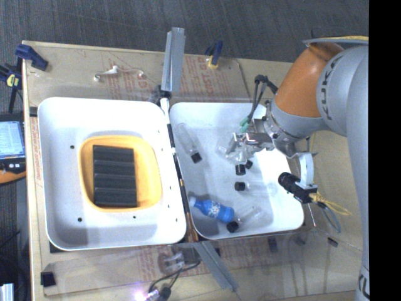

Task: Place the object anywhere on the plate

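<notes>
A yellow plate (148, 179) lies in the left bin (56, 168). A black ridged rectangular object (114, 175) rests on the middle of the plate. My gripper (242, 152) hangs over the middle of the right bin (285, 212), well to the right of the plate. It is just above some clear plastic pieces and small black caps (239, 185). Nothing can be made out in its grasp.
The right bin holds a clear bottle with a black cap (188, 142) near its left wall. A blue bottle (212, 209) and another clear bottle (249, 217) lie along its front. A metal bar (171, 61) stands behind the bins, and clamps (214, 50) grip the bench edge.
</notes>
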Controlling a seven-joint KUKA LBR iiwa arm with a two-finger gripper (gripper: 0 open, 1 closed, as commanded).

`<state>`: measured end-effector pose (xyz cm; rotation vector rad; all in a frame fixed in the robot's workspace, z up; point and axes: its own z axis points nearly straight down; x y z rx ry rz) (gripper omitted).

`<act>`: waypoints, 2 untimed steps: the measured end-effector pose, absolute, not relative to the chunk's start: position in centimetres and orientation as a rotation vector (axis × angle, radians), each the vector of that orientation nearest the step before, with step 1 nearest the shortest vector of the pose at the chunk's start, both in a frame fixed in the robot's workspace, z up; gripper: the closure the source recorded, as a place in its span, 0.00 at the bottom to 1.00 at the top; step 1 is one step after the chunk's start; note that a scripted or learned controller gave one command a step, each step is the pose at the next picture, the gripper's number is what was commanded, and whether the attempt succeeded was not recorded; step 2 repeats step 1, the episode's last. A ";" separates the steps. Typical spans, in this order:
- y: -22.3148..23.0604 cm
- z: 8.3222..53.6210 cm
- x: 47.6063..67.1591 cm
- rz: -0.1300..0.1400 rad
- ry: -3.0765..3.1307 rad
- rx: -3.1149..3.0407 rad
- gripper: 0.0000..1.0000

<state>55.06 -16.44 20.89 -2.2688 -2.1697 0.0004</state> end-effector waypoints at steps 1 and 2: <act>-16.4 20.9 55.1 0.000 -2.170 -2.269 0.00; -16.4 20.9 55.1 0.000 -2.170 -2.269 0.00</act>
